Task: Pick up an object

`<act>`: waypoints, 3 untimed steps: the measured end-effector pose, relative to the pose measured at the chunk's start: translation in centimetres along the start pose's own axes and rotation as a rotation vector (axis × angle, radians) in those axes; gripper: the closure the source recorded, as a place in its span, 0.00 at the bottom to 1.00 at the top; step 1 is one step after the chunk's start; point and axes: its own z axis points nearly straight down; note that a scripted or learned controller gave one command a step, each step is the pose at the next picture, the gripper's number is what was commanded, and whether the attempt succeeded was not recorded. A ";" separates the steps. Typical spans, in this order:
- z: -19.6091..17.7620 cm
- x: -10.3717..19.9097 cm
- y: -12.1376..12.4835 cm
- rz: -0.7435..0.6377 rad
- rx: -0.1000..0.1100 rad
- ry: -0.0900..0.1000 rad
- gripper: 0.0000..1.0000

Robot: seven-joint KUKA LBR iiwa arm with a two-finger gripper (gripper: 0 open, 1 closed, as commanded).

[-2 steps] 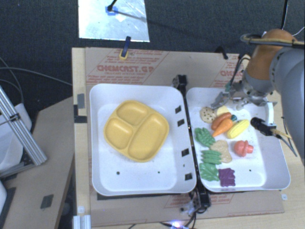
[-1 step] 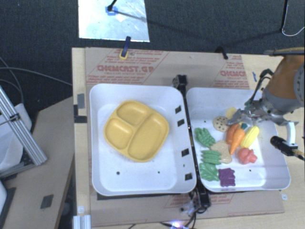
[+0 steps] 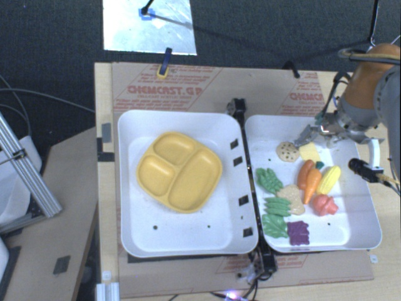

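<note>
The toy food sits in a loose pile in the right bin (image 3: 357, 231): a cookie (image 3: 287, 151) and a pale yellow block (image 3: 308, 152) toward the far edge, then a carrot (image 3: 307, 177), a corn cob (image 3: 329, 179), green veggies (image 3: 269, 180) and a purple grape bunch (image 3: 299, 232) toward the near edge. The hand (image 3: 316, 132) hangs just above the yellow block at the bin's far side; can't tell how wide it's set, and nothing visibly sits between its fingers. The left bin (image 3: 135, 231) has a yellow divided plate (image 3: 179, 171).
</note>
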 end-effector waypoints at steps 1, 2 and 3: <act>-1.1 -0.1 -0.1 -0.001 -0.001 -0.001 1.00; -1.1 0.0 -0.1 -0.002 -0.001 -0.001 0.00; -2.3 -0.1 0.1 -0.003 -0.005 -0.002 1.00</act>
